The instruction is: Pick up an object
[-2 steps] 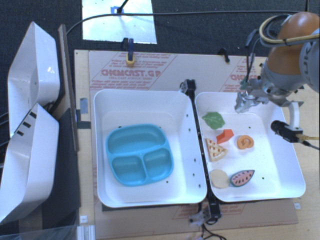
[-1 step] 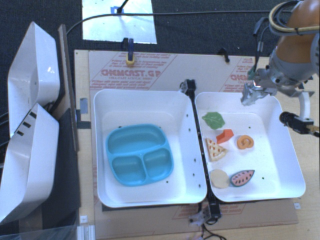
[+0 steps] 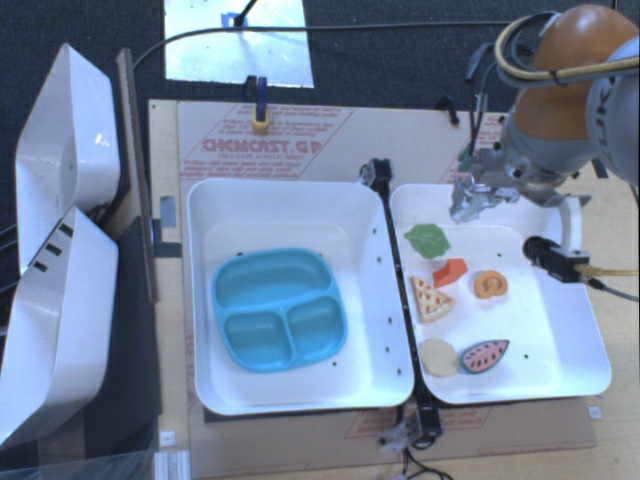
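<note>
Camera view from my station: blue divided tray in left bin. Right bin holds a green leaf, red block, pizza slice, pretzel, cookie, watermelon slice. Gripper hovers above the leaf; I cannot tell its finger state.

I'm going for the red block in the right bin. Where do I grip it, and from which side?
Come straight down on the red block and close the jaws across its narrow width, probably best. It lies flat and slightly tilted, with the green leaf just above it and the pizza slice just below-left, so a sideways approach would likely bump those. The gripper hovers up-right of it.
</note>
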`<state>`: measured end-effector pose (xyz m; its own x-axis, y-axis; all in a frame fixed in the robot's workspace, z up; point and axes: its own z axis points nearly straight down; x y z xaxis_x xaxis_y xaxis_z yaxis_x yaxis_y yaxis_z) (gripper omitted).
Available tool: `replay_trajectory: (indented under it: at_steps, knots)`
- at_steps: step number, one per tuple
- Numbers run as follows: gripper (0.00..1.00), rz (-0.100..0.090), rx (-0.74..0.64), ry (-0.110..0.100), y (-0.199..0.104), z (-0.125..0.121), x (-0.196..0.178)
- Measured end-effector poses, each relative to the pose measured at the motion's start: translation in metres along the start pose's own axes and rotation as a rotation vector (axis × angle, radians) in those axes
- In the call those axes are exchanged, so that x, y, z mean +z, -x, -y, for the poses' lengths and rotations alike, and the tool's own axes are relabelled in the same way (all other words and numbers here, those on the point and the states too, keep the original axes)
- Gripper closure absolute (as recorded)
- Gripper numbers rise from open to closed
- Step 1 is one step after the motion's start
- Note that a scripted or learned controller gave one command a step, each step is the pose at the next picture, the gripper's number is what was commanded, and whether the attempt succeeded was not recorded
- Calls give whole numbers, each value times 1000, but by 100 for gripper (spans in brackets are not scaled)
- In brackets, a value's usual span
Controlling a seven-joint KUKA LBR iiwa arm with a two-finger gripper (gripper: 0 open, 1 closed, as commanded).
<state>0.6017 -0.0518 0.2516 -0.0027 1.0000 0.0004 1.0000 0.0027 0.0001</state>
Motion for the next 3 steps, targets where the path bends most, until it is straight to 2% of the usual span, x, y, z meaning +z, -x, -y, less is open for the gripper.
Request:
replay_trajectory:
  at_steps: [1,3]
  knots:
    - [100,-1,-2,1,-47,-3,-1]
    - [100,-1,-2,0,-155,-1,26]
